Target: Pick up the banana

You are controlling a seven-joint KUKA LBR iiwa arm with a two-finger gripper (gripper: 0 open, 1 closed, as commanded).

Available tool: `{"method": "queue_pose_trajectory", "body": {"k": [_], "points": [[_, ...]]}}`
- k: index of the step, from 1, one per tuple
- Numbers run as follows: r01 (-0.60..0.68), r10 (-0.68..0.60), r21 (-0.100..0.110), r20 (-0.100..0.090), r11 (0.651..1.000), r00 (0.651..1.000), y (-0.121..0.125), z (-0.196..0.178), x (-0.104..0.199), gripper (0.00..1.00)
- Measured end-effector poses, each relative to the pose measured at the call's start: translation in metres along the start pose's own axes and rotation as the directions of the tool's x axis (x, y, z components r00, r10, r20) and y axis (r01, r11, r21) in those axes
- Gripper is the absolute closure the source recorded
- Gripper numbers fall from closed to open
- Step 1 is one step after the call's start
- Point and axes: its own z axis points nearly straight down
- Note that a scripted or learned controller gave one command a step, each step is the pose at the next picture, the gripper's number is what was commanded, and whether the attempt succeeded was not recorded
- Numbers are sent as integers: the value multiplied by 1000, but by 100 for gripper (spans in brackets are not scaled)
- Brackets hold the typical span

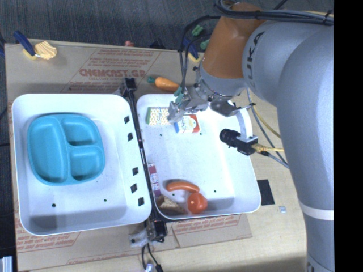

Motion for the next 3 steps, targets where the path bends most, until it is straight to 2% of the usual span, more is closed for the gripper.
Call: {"method": "queue_pose_trajectory", "body": {"k": [1,2,3], "points": [[-70,70,-1,0,998,998,43,6,128,100],[31,-31,-3,2,1000,1000,57,-49,43,100],[-320,320,1,1,947,947,61,25,5,100]]}}
